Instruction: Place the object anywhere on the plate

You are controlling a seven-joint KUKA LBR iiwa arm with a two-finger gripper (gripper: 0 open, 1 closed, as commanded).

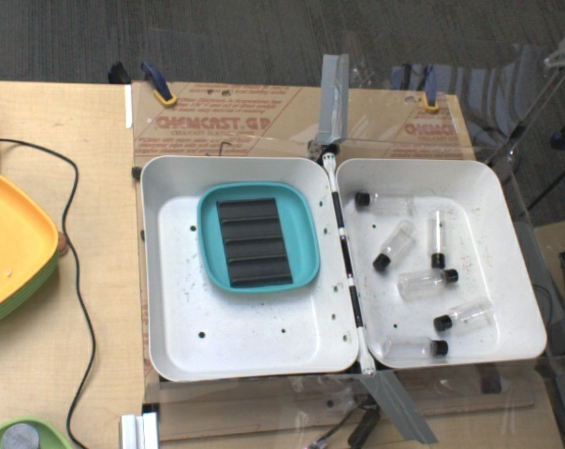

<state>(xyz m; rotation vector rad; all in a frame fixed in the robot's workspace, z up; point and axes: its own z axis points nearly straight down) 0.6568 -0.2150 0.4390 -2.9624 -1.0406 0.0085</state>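
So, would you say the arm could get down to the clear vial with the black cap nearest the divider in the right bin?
Probably yes: that clear black-capped vial lies apart from the others, open from above.

Two bins sit side by side on the bench. In the left bin (170,335) a plate (258,237) lies toward the back, a ridged block (253,242) on it. In the right bin (507,251) several vials (393,248) lie scattered, perhaps six.
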